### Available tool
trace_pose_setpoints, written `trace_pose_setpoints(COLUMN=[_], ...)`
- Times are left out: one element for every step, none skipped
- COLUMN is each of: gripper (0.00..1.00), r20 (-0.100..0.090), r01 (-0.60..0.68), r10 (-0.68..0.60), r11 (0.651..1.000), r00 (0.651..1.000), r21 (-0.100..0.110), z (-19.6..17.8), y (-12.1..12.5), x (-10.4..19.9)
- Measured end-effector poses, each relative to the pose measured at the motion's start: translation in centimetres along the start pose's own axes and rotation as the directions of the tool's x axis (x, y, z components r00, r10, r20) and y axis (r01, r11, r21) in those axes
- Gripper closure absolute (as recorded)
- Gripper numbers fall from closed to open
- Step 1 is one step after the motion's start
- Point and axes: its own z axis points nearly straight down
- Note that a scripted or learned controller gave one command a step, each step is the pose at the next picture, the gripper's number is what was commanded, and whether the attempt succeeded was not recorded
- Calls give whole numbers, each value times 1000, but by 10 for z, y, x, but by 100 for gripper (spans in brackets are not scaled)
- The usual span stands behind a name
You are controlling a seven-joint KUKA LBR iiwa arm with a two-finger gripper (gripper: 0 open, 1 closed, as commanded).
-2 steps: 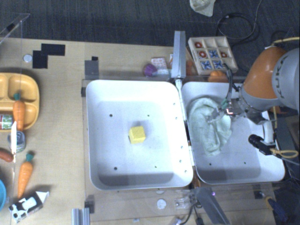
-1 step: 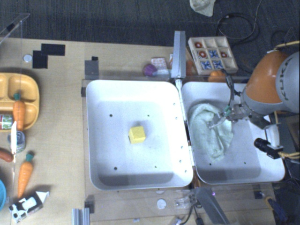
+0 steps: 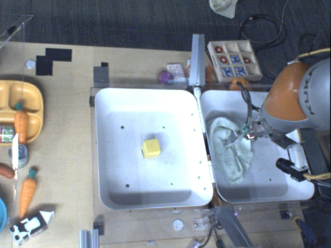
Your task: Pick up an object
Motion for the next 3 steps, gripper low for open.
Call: trace_pose_setpoints(gripper=[0,100,0], r20=[-3,-4,-3], r01=[-34,-28,-27], r10=[34,28,27], r11=[999,1000,1000], r00=[999,1000,1000], r21=[3,-3,-3], z=[3,-10,-10], y=[73,76,76], x=[10,12,12])
